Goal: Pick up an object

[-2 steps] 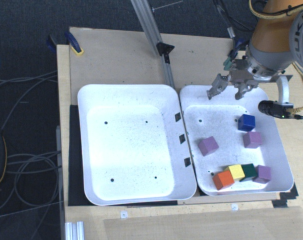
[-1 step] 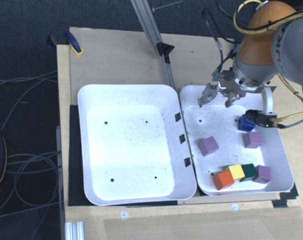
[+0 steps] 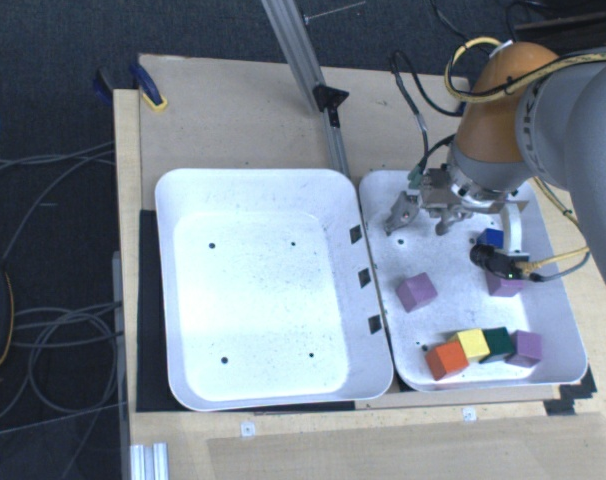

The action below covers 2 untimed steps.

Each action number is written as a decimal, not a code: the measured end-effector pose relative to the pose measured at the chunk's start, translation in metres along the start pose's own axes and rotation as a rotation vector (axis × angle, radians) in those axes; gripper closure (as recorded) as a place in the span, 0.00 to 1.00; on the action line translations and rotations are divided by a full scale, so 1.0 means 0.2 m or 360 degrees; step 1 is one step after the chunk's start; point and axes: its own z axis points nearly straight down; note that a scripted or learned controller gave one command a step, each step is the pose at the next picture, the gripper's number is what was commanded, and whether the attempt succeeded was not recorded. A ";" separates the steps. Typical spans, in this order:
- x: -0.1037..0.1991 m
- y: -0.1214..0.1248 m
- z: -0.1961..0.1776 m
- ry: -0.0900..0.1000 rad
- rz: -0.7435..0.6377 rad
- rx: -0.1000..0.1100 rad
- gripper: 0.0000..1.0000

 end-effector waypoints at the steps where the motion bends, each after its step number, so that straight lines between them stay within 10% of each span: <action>1: 0.00 0.01 -0.08 0.0000 -0.0001 -0.0017 1.00; 2: -0.01 0.02 -0.41 -0.0003 -0.0002 -0.0027 1.00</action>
